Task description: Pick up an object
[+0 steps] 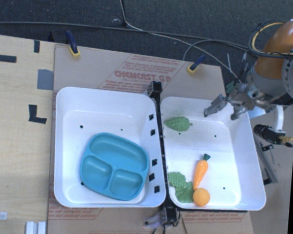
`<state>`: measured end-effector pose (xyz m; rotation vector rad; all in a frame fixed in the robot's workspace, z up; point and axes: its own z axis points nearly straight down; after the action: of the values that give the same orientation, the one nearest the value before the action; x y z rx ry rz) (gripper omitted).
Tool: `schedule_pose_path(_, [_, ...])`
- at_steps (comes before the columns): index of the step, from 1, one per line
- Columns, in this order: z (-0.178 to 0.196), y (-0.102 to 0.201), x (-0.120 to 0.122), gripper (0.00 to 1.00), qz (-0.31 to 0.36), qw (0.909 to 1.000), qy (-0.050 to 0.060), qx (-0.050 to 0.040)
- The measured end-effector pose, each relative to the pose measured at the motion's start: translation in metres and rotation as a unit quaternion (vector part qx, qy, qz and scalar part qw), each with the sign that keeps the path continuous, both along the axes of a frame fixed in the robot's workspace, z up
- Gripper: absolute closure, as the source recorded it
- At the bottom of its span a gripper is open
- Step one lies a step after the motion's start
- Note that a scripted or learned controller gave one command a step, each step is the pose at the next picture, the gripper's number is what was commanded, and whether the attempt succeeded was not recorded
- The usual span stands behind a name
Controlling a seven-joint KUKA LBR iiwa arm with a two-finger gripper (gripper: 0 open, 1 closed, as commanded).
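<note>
The pincer hangs at the upper right of the frame, above the far right corner of the right bin. Its two fingers stand apart, one toward the left and one toward the right, and nothing sits between them. They touch no object in the bin, as far as the view shows.

The objects lie lower and more to the left in the frame. The nearest one is a green leafy toy, in the upper left part of the right bin, left of the pincer and a little lower. The toy carrot, orange with a small green top, lies in the lower middle of the same bin, well apart from the pincer. Just below the carrot is a small orange ball, which seems to touch the carrot's tip. Beside them, toward the left, lie two more green toy vegetables, close to the bin's lower left corner.

The left bin holds a blue divided plate, which has three compartments and lies flat in the lower middle of that bin. Both bins rest on a brown cardboard sheet on the desk.
</note>
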<state>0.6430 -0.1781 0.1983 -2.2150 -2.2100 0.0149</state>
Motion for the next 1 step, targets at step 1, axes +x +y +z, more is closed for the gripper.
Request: schedule_pose_path(1, [0.0092, 0.0004, 0.0033, 0.0, 0.002, 1.0, -0.007, -0.0013])
